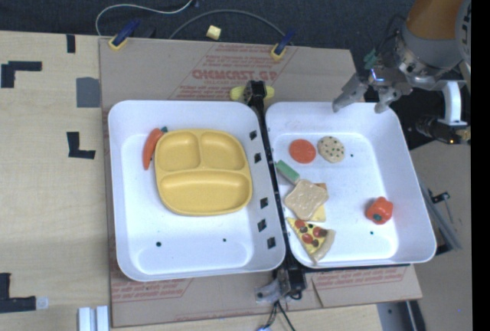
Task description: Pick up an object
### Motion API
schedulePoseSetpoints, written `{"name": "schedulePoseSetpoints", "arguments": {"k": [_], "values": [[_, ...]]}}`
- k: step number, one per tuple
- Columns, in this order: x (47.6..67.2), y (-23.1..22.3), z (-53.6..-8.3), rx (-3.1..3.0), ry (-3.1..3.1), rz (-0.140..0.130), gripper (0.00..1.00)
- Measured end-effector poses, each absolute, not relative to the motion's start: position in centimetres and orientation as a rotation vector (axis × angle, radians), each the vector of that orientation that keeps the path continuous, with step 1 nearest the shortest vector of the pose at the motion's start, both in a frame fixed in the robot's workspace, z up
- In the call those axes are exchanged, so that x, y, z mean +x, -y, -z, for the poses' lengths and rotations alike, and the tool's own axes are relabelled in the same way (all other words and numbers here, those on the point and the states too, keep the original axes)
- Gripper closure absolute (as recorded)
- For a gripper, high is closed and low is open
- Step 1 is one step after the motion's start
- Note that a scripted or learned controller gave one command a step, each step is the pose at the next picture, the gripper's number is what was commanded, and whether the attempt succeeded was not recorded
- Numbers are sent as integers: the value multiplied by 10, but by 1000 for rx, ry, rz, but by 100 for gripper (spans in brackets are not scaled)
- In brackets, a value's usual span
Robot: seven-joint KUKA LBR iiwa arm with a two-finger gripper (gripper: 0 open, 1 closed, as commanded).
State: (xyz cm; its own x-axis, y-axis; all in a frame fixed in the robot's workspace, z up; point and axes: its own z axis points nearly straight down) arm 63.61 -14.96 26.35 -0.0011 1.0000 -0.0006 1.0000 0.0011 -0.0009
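Bench with two shallow white bins side by side, seen from above at a slant.

Left bin (126,191): one yellow divided plate (204,172), three compartments, lying flat near the middle; one orange carrot (151,147) just beside the plate's left edge.

Right bin (409,184): red round slice (302,151) and speckled cookie (331,149) near each other toward the far side; green strip (287,170) below the slice; sandwich (307,200) at the bin's left, touching the strip; pizza slice (314,237) just below the sandwich; red pepper (378,209) well apart at the right.

Gripper (360,98): above the right bin's far right corner, fingers spread wide, nothing between them; orange band of the arm (438,8) at upper right
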Motion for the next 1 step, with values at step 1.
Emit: {"name": "schedulePoseSetpoints", "arguments": {"k": [1], "values": [[663, 65, -178, -2206, 2224, -5, 0]]}}
